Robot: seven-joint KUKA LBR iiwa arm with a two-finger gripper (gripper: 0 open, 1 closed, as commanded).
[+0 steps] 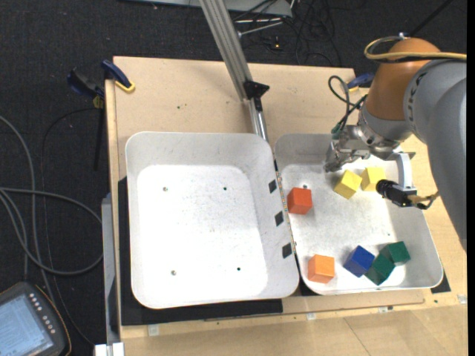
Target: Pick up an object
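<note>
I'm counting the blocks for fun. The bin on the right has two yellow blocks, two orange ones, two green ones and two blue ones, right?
Almost. The camera view shows one blue block, not two. The rest is right: the right bin has two yellow blocks, two orange blocks and two green blocks.

Seven small coloured blocks loose in right bin

No text, label, brand, number or sign can be read on anything seen here.
</note>
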